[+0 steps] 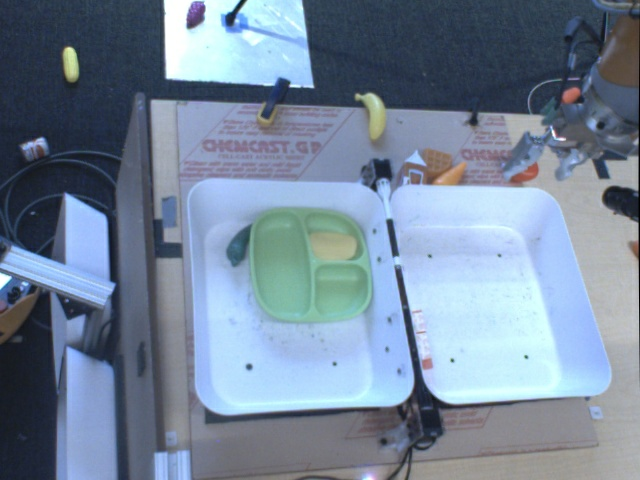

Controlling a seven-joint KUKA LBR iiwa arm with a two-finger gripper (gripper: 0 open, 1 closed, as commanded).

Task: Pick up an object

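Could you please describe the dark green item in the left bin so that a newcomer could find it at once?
Start at the left bin, which holds a light green divided tray. The dark green object lies against that tray's left edge, smaller and much darker than the tray.

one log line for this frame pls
gripper: open, holding nothing, above bench beyond right bin | green tray: in left bin, yellow piece in a compartment | pick: not yet done
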